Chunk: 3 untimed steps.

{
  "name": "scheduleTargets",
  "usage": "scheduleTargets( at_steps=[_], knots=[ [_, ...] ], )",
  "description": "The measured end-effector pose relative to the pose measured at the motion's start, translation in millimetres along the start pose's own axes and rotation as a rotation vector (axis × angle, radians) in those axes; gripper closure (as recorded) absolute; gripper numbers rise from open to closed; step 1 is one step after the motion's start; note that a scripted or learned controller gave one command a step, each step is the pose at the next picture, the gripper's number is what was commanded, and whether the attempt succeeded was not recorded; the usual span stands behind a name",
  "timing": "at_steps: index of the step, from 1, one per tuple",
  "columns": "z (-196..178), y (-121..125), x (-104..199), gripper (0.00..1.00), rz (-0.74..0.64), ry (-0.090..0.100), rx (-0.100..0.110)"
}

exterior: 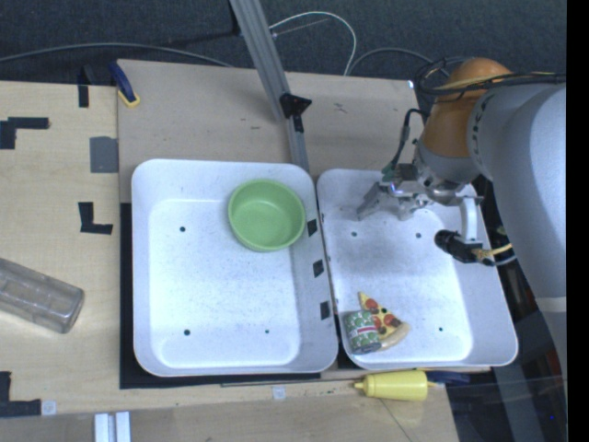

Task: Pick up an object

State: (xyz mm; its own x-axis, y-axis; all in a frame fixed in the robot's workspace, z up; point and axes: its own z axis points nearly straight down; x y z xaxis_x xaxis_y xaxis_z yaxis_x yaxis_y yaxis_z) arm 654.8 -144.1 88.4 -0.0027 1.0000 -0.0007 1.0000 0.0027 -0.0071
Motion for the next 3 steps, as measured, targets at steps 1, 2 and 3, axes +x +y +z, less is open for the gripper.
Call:
scheduleTargets(
  at_steps=[1,2,3],
  knots=[
    [-14,2,1,1.00,-0.002,-0.001,-0.005],
    [-71,11,5,1.00,0.001,0.000,-0.011],
    [-132,16,-1,1.00,0.001,-0.001,-0.013]
  ],
)
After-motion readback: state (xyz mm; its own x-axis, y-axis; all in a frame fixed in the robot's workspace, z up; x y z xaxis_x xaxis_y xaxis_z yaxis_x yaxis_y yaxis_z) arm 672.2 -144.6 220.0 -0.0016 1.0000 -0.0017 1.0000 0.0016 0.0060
